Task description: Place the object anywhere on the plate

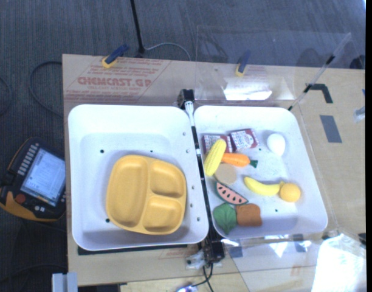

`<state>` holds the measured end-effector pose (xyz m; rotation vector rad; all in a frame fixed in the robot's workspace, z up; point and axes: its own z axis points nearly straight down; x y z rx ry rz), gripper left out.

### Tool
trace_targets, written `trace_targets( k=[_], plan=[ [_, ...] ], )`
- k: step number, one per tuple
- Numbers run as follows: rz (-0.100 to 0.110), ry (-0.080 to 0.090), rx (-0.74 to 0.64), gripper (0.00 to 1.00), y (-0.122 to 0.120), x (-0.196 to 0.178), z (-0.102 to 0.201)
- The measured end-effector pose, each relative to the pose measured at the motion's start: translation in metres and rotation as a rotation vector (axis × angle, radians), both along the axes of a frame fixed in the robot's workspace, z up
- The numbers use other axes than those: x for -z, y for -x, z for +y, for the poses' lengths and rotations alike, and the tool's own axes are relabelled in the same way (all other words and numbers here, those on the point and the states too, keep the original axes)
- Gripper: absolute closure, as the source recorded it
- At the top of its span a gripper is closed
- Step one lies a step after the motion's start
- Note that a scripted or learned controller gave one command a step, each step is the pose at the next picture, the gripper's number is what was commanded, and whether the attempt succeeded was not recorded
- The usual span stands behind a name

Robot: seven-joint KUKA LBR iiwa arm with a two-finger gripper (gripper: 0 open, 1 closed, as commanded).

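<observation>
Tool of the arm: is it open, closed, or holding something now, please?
The tool: cannot be told.
The toys lie in the right bin; the yellow plate lies in the left bin.

Control pendant [34,180] (orange-rimmed), dark casing, lit screen

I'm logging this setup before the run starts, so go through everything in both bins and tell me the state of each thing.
Yellow divided plate: flat in the left bin, nothing on it.
Corn cob: lying tilted in the right bin.
Carrot: lying beside the corn.
Banana: lying flat.
Orange: at the banana's end.
Egg: near the back wall.
Watermelon slice: lying flat.
Green leaf: at the front.
</observation>
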<state>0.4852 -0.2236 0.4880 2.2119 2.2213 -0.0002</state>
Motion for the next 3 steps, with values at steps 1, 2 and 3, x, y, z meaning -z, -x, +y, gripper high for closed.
trace_targets(
  k=[1, 2, 3],
  plan=[
    [0.004, -0.001, 0.032, 0.0, 0.0, 0.009, 0.0],
    [0.002, 0.001, -0.087, 0.0, 0.0, 0.002, 0.002],
    [0.005, 0.0, -0.107, 0.0, 0.0, 0.017, 0.0]
  ],
)
